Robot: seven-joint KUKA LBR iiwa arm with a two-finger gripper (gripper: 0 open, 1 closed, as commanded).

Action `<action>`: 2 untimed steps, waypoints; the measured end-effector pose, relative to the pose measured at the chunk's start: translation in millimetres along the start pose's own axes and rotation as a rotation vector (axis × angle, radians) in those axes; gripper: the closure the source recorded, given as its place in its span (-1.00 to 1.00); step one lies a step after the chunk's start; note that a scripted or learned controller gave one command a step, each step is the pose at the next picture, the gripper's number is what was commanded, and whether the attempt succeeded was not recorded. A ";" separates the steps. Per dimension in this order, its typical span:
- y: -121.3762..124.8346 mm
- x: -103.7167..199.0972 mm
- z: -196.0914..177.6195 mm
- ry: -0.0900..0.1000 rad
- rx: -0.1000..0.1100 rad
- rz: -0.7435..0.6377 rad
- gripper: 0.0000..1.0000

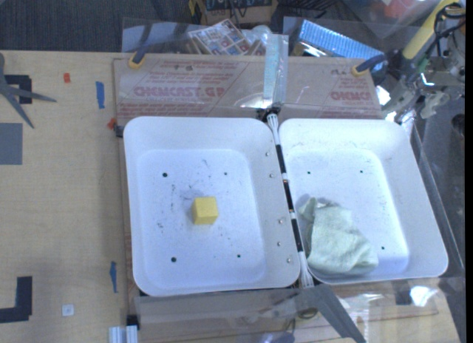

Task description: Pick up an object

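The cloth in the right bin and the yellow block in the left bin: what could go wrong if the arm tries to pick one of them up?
1. The cloth lies crumpled against the near left corner of the right bin; the wall may block a clean grasp there, or only a fold may be pinched and slip.
2. The yellow block is small and sits alone on the smooth floor of the left bin; a slightly off approach may push it away.

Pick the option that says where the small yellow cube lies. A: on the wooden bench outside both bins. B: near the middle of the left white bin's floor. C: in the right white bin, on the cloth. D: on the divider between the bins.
B: the small yellow cube sits alone near the middle of the left white bin, while the crumpled pale green cloth lies in the right white bin.
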State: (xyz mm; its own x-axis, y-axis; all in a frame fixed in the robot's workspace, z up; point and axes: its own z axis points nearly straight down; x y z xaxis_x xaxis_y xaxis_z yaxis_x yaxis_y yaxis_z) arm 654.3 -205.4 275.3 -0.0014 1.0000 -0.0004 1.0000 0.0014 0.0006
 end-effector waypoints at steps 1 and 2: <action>1.6 7.3 178.3 -0.002 -0.004 0.005 -1.00; 3.1 8.3 167.0 -0.004 -0.008 0.001 1.00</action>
State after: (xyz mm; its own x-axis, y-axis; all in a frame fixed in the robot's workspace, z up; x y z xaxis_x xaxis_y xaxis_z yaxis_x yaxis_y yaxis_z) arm 657.5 -197.1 108.3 0.0002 1.0000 -0.0046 1.0000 -0.0001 0.0083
